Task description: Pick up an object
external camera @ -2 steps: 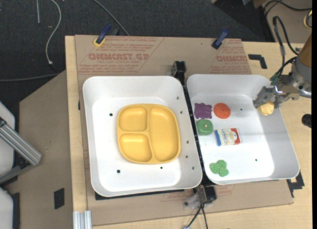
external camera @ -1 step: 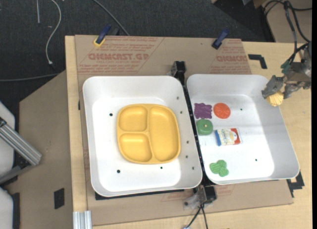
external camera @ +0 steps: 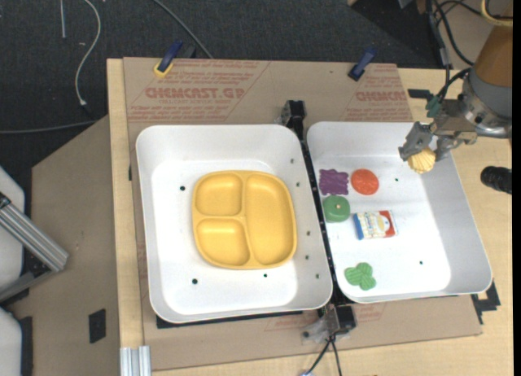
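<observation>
Gripper (external camera: pixel 422 150) over the right bin's (external camera: pixel 456 228) far right corner, closed on a small pale yellow lump (external camera: pixel 422 160) seen between the fingertips; lump rough and rounded, too small to name. Arm (external camera: pixel 496 73) cut off by the right edge, grey wrist below a tan-orange part, cables around it blurred.

In the right bin near its left wall: a purple piece (external camera: pixel 333 181), lobed like a grape bunch; just beside it a flat orange-red disc (external camera: pixel 365 181); below the purple one a round green piece (external camera: pixel 335 208); beside that a small white packet (external camera: pixel 374 225) with red and blue print, too fine to read. Near the front edge, well apart from the rest, a lumpy green piece (external camera: pixel 359 276) like broccoli.

Both bins shallow, white, smooth plastic with rounded corners and small dark dots on the floors. In the middle of the left bin (external camera: pixel 163 203), a glossy yellow tray (external camera: pixel 244 219), rounded square, split into three compartments.

Under the bins, a brown board (external camera: pixel 212 89) printed in red along its far edge: "CHEMCAST GP" at left, the same partly legible at right, smaller lines unreadable. Blue clamps (external camera: pixel 168 59) at the far edge. Black clips (external camera: pixel 293 111) between the bins at far and near ends. White cable (external camera: pixel 81 32) on dark carpet beyond the far left corner.
</observation>
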